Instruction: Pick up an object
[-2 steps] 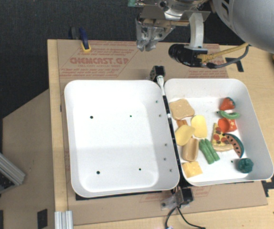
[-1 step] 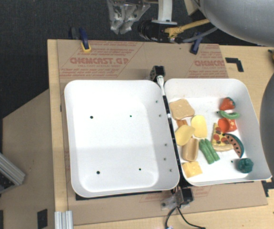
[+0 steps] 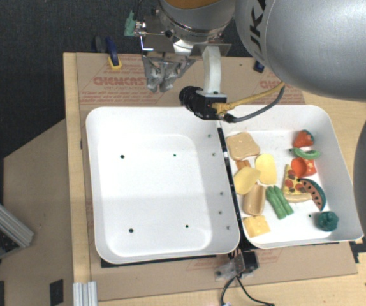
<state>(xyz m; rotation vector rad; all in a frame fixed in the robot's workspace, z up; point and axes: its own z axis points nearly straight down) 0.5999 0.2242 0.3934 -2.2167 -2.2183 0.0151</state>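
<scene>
Gripper hanging above bench beyond left bin, finger state unclear, green bean lying in right bin, long axis running near-to-far

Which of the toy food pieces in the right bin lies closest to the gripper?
The tan bread slice at the pile's top-left corner; every other piece lies farther from the gripper.
</scene>
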